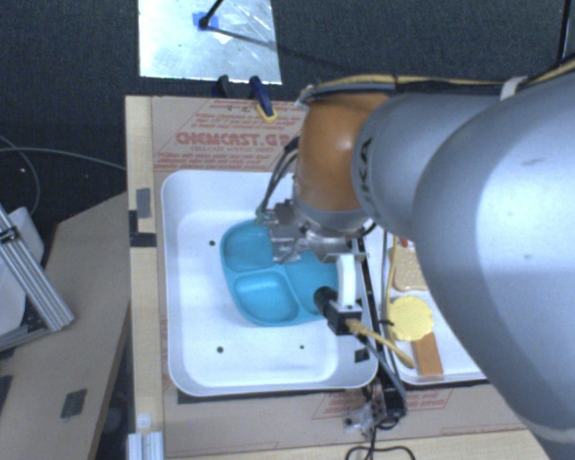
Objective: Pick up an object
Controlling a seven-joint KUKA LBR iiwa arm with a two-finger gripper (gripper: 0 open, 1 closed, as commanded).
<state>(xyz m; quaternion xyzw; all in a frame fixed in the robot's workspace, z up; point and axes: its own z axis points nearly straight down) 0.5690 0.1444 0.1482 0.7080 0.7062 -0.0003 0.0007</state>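
Note:
A blue divided plate (264, 281) lies in the left white bin (196, 353), slightly right of its middle. The arm with its orange band (331, 161) reaches over the bin from the right. My gripper (286, 242) hangs at the plate's upper right part, close above or on it. The wrist hides the fingers. In the right bin (460, 367) lie a yellow round object (410, 316) and a tan wooden block (426, 353), partly covered by the arm.
The bins sit on a cardboard sheet (220, 137) on the bench. A blue clamp (261, 96) sits at the cardboard's far edge. A shiny metal sheet (206, 22) lies beyond it. An aluminium frame (24, 266) stands at the left.

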